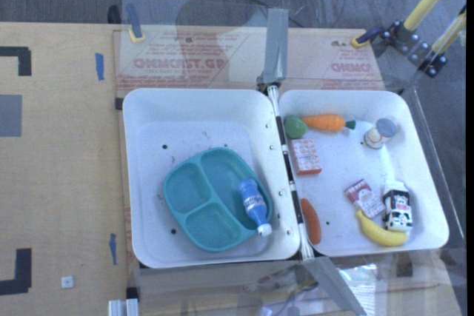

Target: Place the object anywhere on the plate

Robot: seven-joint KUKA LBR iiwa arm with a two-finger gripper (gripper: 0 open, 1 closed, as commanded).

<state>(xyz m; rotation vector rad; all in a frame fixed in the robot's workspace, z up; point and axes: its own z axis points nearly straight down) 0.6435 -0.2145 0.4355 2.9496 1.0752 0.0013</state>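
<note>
the left bin (148, 118) holds a teal plate (211, 207) with three compartments. a small bottle (253, 205) with a blue label and a white cap lies on its side on the plate's right part, across the long right compartment, with the cap end reaching the plate's lower right rim.

the right bin (418, 152) holds the other things. a carrot (324, 122) lies near the top, with a green round fruit (295, 126) just beside its left end. a red-and-white box (305, 157) sits below them, close to the wall between the bins. a small can (380, 132) lies near the top right. a sausage (311, 220) lies at the lower left of this bin. a small red packet (361, 196) sits left of a black-and-white carton (397, 209), and a banana (379, 229) lies just below the carton, touching it.

the gripper is out of the frame, so its state cannot be told here.
</note>
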